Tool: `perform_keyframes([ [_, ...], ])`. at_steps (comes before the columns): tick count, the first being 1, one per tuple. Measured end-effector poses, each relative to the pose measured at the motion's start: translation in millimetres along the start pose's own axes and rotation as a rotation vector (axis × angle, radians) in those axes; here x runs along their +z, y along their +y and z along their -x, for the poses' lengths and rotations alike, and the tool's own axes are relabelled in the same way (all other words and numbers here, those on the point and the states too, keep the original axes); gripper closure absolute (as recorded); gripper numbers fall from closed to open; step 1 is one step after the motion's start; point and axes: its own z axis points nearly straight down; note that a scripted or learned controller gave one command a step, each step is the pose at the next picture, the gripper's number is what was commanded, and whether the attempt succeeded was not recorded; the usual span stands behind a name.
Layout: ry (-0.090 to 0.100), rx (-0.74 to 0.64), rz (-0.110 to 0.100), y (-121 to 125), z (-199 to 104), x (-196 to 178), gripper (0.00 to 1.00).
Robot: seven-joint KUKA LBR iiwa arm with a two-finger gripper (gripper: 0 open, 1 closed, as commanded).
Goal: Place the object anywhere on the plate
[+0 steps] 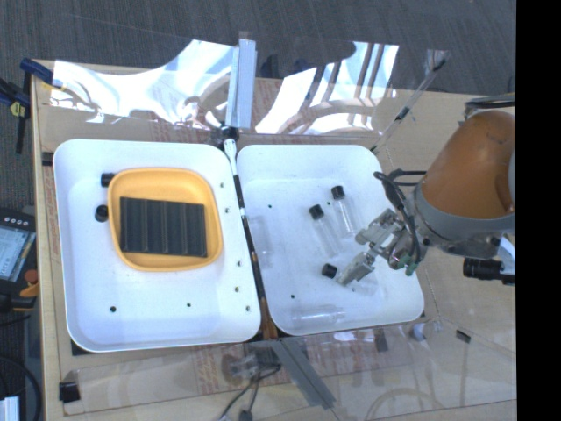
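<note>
Faintly showing, clear vials (pixel 342 209) lying in right bin (pixel 289 169), outlines hard reading; tool (pixel 372 254) hovering beside them, grip state untellable; yellow plate (pixel 164 182) sitting in left bin (pixel 79 305).

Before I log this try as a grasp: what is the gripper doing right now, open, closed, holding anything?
Gripper: low over the right bin, beside the clear vials; whether it is open, closed or holding one cannot be told.

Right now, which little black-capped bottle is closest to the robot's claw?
The vial lowest in the right bin, lying right by the gripper. The other two vials lie farther up the bin.
</note>
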Motion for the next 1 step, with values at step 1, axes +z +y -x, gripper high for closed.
perform_keyframes([
  [1, -0.001, -0.005, 0.0, 1.1, 0.9, -10.2, 1.0],
])
